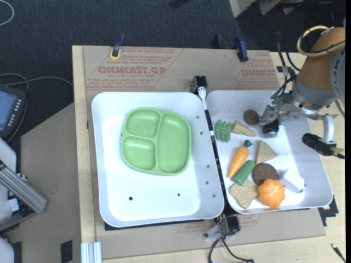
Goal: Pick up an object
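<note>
We watch gripper (271, 119) low over right bin (318, 193); finger state, we cannot tell. Small brown round piece (251, 116) just left of it, wedge (242, 128) beside. Risk we see: crowding, so fingers nudge piece aside, close on nothing.

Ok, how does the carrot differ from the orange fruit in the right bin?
The carrot is long and tapered, with a small green top; the orange fruit is round and squat. The carrot lies at a slant near the middle of the right bin, beside a green piece; the orange fruit sits close to the bin's near edge, next to a dark brown round piece. Both are orange toy foods lying apart from the gripper.
</note>
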Action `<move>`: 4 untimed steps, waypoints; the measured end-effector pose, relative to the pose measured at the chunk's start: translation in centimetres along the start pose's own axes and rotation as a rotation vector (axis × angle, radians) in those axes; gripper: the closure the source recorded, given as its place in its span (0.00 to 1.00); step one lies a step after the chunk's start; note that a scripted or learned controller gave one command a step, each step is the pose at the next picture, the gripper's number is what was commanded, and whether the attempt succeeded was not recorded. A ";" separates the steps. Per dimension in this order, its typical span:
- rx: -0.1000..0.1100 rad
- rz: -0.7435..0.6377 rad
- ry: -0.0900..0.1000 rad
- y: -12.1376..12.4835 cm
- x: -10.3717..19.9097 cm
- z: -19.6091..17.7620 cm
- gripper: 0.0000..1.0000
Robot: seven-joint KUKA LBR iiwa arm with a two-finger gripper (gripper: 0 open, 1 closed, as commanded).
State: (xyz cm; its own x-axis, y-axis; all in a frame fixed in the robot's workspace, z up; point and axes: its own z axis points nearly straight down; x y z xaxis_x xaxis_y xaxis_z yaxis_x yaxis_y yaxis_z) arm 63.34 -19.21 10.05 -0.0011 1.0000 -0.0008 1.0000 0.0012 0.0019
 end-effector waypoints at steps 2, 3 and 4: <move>-0.006 0.002 -0.003 -0.6 -1.5 -11.8 1.00; -0.003 0.001 -0.001 -0.5 -1.5 -12.5 1.00; 0.005 -0.001 0.003 -4.6 2.5 -13.5 1.00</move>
State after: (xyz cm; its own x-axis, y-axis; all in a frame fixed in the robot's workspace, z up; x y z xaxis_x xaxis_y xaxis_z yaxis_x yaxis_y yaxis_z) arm 58.76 -16.69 23.53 -0.0020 1.0000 0.0021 1.0000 0.0020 -0.0031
